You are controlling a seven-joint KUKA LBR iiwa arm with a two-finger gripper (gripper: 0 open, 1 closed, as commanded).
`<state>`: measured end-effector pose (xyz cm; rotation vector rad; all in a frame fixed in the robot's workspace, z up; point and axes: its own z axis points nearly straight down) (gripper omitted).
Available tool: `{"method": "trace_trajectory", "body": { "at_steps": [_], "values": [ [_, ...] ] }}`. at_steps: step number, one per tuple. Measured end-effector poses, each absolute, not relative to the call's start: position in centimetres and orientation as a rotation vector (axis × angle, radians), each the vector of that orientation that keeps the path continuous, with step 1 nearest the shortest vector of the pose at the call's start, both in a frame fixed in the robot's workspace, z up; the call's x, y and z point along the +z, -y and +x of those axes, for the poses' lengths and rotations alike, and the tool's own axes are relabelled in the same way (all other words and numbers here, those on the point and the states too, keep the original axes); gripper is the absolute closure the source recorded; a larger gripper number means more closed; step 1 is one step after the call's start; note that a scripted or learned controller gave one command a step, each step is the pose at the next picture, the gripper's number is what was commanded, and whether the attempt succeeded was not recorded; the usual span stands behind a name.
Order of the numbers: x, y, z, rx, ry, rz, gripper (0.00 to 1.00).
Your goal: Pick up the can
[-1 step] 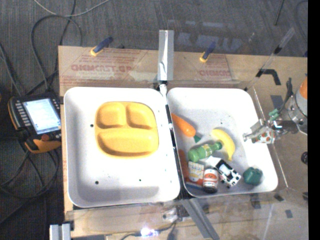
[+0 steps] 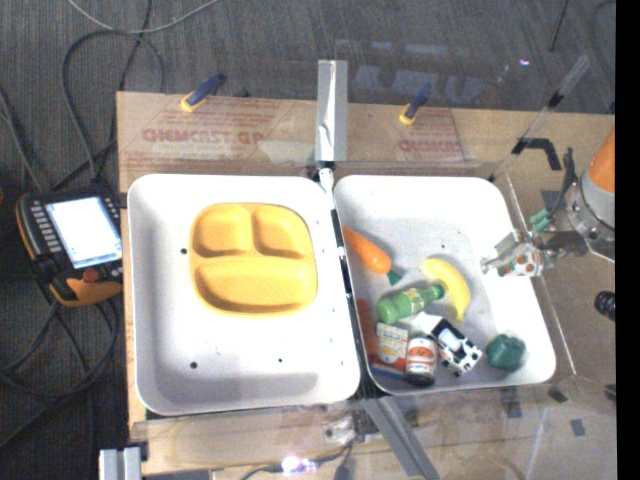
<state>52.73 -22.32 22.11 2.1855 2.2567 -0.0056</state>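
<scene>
The can [image 2: 421, 358] stands at the near edge of the right bin [image 2: 470, 200], just left of a black-and-white toy [image 2: 459, 349] and a green lump [image 2: 506, 352]. Beyond the can lies a green bottle [image 2: 408, 302], then a banana [image 2: 449, 283] and a carrot [image 2: 367, 251]. Far right of the can, the gripper [image 2: 522, 260] hovers over the bin's rim; whether it is clenched or released, I cannot tell.

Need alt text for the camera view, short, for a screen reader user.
A grey arm reaches in from the right, its gripper over the right bin's right edge. The can stands at that bin's front among a carrot, banana, green bottle and other small items. The left bin holds a yellow divided tray.
</scene>
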Motion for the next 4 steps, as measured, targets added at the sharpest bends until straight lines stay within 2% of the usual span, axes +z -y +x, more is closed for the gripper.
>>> {"method": "trace_trajectory", "body": {
  "at_steps": [1, 2, 3, 4],
  "values": [
    [10.1, 21.4, 55.9, 0.023, -2.249, 2.187, 0.00],
    [11.5, 21.4, 56.2, 0.029, -2.245, 2.182, 1.00],
    [19.8, 19.8, 60.1, -0.006, -2.123, 2.314, 1.00],
    [28.1, 16.8, 60.9, -0.006, -2.074, 2.358, 1.00]
  ]
}}
